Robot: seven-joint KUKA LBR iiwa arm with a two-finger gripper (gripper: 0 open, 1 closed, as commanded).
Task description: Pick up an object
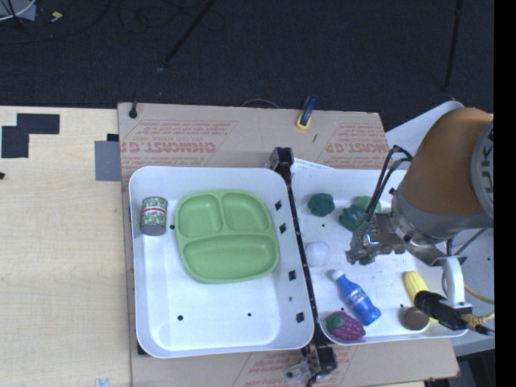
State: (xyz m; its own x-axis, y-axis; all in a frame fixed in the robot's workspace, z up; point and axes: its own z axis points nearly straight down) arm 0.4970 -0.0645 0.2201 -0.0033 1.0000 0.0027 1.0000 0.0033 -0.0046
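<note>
My gripper [360, 253] hangs low over the middle of the right bin [379, 339], with the grey arm and its orange band coming in from the right. Just under and left of it lies a small white ball [318, 253]. A blue bottle [356, 297] with a white cap lies below the gripper. Behind the gripper sit a teal toy [352, 217] and a dark green lump [321, 204]. A purple bunch of grapes [345, 326] rests at the bin's front edge. Nothing shows held in the gripper.
The left bin [161, 321] holds a green divided plate [228, 236] and a small patterned can [153, 215] by its left wall. A yellow piece [414, 283] and a brown round thing [415, 319] lie at the right bin's front right. A black divider [294, 240] runs between the bins.
</note>
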